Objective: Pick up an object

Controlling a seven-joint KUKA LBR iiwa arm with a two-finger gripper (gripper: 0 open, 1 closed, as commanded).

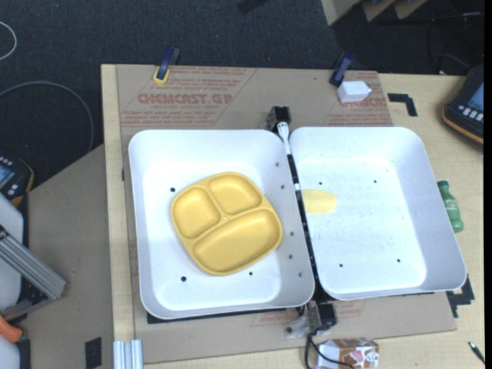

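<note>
tray (pixel 225 223): yellow, three compartments, in left bin (pixel 150 206) | right bin (pixel 400 206): pale yellow patch (pixel 317 201) beside tray | jaws: cannot tell

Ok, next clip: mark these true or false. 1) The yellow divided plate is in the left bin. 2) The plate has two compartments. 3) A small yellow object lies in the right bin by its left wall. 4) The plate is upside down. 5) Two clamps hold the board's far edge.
1) True: the yellow divided plate lies in the left bin.
2) False: it has three compartments.
3) True: the small yellow object lies in the right bin, by its left wall.
4) False: its compartments face up.
5) True: one clamp at left, another clamp at right.
</note>
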